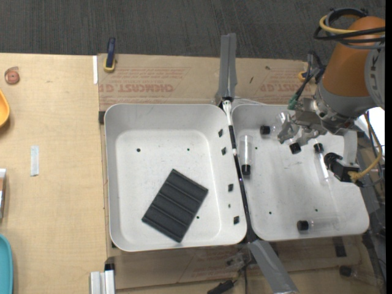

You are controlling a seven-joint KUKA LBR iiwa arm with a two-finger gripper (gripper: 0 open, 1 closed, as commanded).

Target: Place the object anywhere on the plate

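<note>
We're seeing the end effector (295, 133) hanging over the right bin (343, 222); we can't tell its state.
We're reading mirrored "CHEMCAST GP" print on the brown cardboard (159, 83) behind the bins. A flat, dark, ribbed rectangular plate (176, 204) is lying tilted in the left bin (122, 164). A clear tube with a black cap (245, 154) is lying in the right bin by the divider.

Cardboard sheet (184, 81) reads "CHEMCAST GP" (printed mirrored).
</note>
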